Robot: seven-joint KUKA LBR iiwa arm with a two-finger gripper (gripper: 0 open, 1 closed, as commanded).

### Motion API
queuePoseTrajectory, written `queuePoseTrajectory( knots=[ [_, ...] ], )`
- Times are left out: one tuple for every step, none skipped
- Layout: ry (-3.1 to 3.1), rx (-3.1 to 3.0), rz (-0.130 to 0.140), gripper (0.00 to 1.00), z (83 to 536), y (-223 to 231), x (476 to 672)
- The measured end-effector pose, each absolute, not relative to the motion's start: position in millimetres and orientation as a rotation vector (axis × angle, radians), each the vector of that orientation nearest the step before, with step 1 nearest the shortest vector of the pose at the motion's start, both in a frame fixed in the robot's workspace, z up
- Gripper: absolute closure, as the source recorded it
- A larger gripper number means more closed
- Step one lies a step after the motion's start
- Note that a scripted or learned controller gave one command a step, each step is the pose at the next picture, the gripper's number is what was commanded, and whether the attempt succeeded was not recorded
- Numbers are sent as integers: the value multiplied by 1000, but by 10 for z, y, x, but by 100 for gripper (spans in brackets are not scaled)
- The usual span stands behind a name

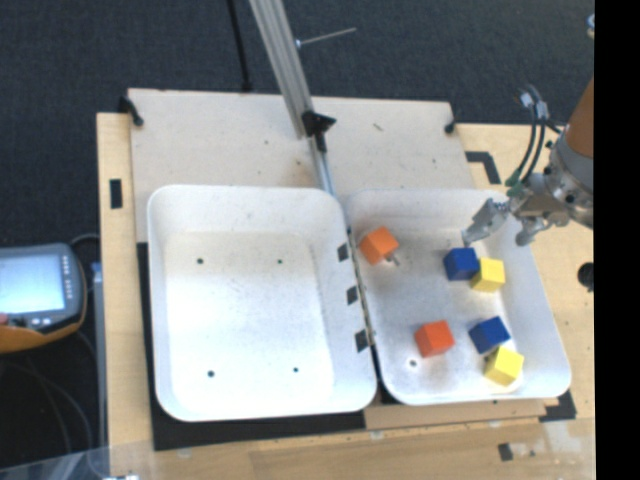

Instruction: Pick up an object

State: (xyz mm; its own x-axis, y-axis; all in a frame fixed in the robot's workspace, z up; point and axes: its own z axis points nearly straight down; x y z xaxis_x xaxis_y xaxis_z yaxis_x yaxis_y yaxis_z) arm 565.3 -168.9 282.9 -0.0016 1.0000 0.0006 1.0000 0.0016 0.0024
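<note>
Wooden surface (220,138) with two white bins; six blocks lie in the right bin (540,298).
The claw (505,224) hovers open, holding nothing, just above the blue block (461,263) touching a yellow block (489,275).

My gripper (505,223) hangs over the right bin (420,393), near its far right corner, fingers spread apart with nothing between them. Just below it a blue cube (460,263) touches a yellow cube (489,274). An orange cube (378,245) sits by the bin's left wall. Toward the near edge lie an orange cube (434,338), a blue cube (488,333) and a yellow cube (504,365). The left bin (250,298) stands beside it on the worktop (220,138).
</note>
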Motion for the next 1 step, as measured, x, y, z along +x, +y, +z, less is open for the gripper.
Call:
queuePoseTrajectory(
  knots=[
    [2221, 2213, 5, 0, 3247, -1763, 5812]
  ],
)
